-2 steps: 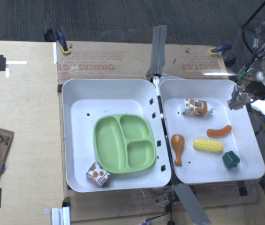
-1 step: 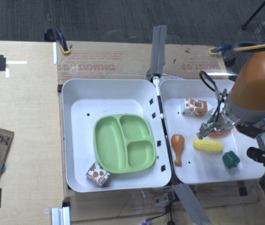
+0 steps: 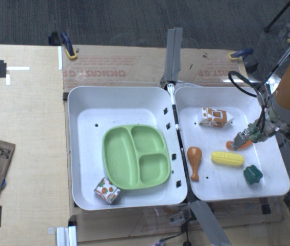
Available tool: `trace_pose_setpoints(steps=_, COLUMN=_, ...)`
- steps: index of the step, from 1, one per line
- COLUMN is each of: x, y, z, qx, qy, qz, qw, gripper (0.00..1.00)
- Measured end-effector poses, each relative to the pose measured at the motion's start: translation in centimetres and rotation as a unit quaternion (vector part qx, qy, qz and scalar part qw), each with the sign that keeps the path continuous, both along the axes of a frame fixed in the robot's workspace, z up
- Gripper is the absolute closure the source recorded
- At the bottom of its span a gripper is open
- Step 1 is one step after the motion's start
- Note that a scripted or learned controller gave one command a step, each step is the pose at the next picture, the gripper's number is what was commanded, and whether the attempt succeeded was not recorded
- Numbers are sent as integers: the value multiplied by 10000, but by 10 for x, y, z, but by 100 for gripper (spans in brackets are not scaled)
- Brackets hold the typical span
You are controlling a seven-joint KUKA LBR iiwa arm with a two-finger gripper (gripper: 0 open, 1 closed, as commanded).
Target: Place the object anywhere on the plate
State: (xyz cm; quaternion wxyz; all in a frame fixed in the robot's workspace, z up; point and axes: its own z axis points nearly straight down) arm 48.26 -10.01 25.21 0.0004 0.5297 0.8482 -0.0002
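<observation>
A green divided plate lies in the left bin. In the right bin, my gripper hangs low at the right side, right over an orange carrot-like piece that lies on the bin floor. The gripper's tip touches or nearly touches the top of that piece and covers part of it. A yellow corn cob lies just below the orange piece. The gripper is far to the right of the plate.
The right bin also holds a brown drumstick, a white and brown carton and a dark green vegetable. A small strawberry-print carton sits beside the plate's lower left corner. A grey divider stands between the bins at the back.
</observation>
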Motion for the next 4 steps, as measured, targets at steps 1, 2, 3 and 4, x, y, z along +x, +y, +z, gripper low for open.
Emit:
trace_pose_setpoints(steps=1, x=0, y=0, z=0, qx=0, qy=1, qz=0, qw=10000, gripper=0)
trace_pose_setpoints(steps=2, x=0, y=5, z=-51, qx=2, qy=15, qz=-421, qw=9991, gripper=0)
trace_pose_setpoints(steps=3, x=1, y=5, z=-43, qx=0, qy=16, qz=-427, qw=9991, gripper=100)
trace_pose_setpoints(steps=4, x=-5, y=81, z=-58, qx=1, qy=14, qz=3, qw=10000, gripper=100)
